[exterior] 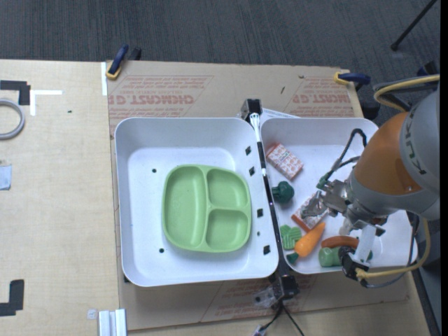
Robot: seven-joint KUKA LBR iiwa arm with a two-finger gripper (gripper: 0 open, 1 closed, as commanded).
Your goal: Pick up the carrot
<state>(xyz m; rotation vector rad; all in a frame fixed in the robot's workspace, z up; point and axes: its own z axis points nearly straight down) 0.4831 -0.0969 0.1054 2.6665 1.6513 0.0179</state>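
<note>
In the left white bin we see a green divided plastic plate. In the right bin, near its front-left corner, lies the small orange toy carrot, prob. light, stiff, slick; grip mid-body across the width. Gripper just above it; can't tell how it's set.

The big grey arm is cut off by the right edge, and it covers part of the right bin. The gripper is a shiny blur, too small to tell how it stands. The arm hides one end of a red thing.
</note>
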